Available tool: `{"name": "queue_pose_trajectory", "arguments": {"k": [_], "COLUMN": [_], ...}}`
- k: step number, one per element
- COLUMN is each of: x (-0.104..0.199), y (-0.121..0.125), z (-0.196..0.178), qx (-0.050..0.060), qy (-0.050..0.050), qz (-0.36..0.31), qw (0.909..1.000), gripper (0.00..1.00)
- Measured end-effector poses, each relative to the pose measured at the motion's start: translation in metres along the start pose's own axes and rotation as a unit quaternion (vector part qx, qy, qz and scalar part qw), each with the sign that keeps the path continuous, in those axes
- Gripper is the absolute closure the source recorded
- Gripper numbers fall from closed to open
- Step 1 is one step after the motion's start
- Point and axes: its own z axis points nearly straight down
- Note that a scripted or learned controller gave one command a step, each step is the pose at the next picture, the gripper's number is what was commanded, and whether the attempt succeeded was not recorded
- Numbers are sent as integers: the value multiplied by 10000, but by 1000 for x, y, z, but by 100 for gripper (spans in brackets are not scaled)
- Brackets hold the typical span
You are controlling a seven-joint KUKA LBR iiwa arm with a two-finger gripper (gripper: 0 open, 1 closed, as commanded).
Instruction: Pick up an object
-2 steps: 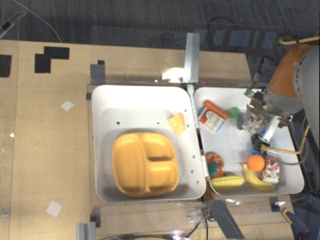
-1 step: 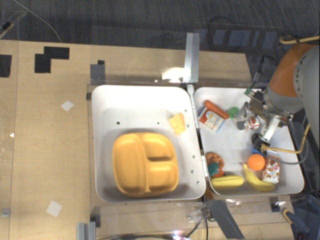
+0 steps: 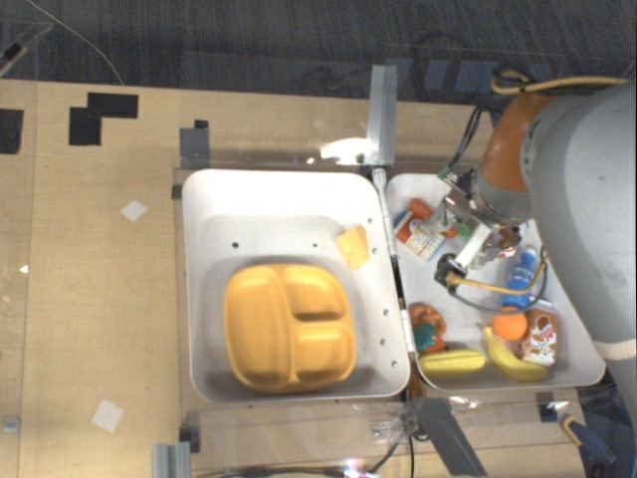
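Bananas (image 3: 518,358) lie along the right bin's (image 3: 418,185) near edge, an orange (image 3: 510,324) just behind. Claw (image 3: 460,222) hangs over a red-and-white packet (image 3: 423,235) near that bin's far-left corner; open or closed cannot be told. Judged target: the packet. Probably light, flat, slippery film, easily crushed; grip gently across its narrower sides.
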Motion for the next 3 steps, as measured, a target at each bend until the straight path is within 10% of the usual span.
{"name": "queue_pose_trajectory", "arguments": {"k": [1,2,3], "x": [-46,-59,-19], "y": [25,19,11], "z": [7,-65,7], "qx": [56,61,48], "qy": [-32,-49,-43], "qz": [669,2283,3050], "qw": [9977,9736,9523], "gripper": [0,0,0]}}
